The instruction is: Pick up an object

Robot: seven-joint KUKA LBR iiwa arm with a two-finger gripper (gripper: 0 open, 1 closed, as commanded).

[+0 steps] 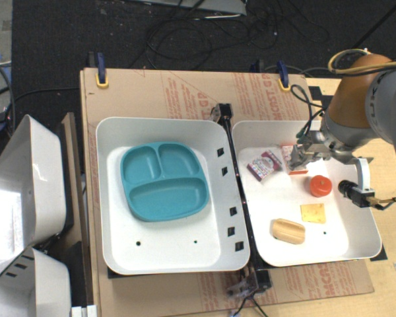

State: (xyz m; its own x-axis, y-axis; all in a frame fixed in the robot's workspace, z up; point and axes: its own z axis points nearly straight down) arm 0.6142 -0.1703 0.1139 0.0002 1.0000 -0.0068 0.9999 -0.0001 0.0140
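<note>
Single fixed camera, mounted above the bench (185, 91) and angled down at a slant, far enough back to take in both white bins whole. Left bin (112, 197) near the middle of the frame, right bin (356, 243) just beside it toward the right. Far edge of the bench toward the top of the frame, with dark floor and cables (178, 25) beyond it; near edge of the bench close to the bottom. Arm (366, 101) entering from the right side and reaching over the right bin. More white bins (23, 177) at the left edge, off the bench, partly cut off.
</note>
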